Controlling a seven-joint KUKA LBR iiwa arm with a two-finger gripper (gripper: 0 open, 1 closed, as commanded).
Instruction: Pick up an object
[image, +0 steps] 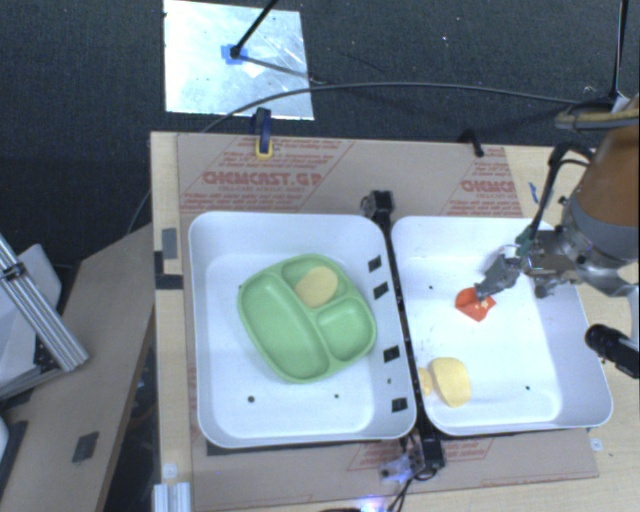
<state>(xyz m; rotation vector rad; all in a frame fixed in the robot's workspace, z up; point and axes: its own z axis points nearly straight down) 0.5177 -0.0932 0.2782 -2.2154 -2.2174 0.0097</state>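
A small red-orange object (473, 303) lies in the right bin (560, 400), near its middle. My gripper (497, 277) hangs just above and to the right of it, its grey fingers pointing down-left toward it. A pale yellow object (448, 380) rests near the front left of the same bin. In the left bin (230, 400) sits a green divided plate (305, 318) with a yellow round piece (317, 286) in its upper compartment.
The arm's wrist and orange band (610, 195) fill the space over the right bin's right side. Black clips (392, 354) line the seam between the bins. A cardboard sheet (300, 175) lies under both bins.
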